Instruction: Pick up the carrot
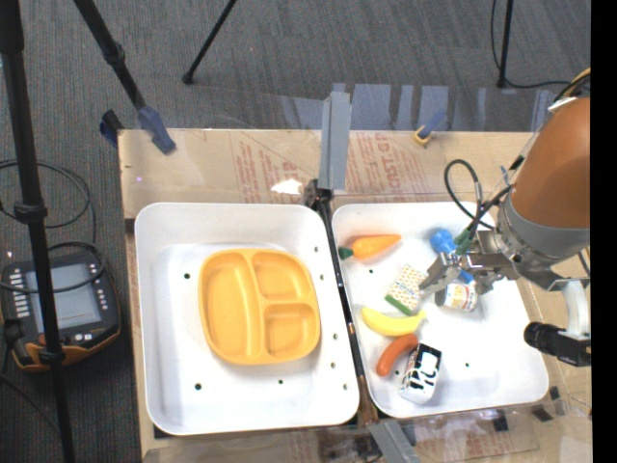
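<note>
The orange carrot (373, 247) with its green top lies in the right bin (521, 379), near the bin's far-left corner and pointing right. My gripper (453, 276) hangs over the middle-right of that bin, to the right of the carrot and apart from it. Directly beneath the gripper sit a small blue object (442, 240) and a small labelled jar (461, 296). The grey arm with its orange band (554, 177) reaches in from the right.
The right bin also holds a green-and-white packet (405, 288), a yellow banana (390, 321), a red sausage (393, 354) and a black-and-white carton (421, 372). A yellow divided plate (258, 306) lies in the left bin (159, 258).
</note>
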You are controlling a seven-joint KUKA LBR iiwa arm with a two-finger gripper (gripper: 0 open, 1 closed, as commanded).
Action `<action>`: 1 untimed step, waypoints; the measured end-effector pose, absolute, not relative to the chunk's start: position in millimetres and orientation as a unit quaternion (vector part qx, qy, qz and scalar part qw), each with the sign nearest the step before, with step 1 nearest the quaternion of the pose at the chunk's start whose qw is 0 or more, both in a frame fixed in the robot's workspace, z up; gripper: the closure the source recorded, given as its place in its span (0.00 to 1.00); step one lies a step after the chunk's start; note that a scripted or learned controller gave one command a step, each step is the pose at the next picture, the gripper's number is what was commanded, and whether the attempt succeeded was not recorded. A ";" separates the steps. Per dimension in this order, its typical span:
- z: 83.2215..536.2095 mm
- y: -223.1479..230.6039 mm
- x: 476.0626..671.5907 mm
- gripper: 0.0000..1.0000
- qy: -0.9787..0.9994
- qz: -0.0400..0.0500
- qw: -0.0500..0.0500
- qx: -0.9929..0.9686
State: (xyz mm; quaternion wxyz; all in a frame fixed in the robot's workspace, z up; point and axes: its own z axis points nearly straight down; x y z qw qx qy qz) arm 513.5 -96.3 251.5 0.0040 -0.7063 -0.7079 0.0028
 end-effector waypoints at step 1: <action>183.4 -71.2 562.9 0.00 -0.731 0.002 0.004 -0.682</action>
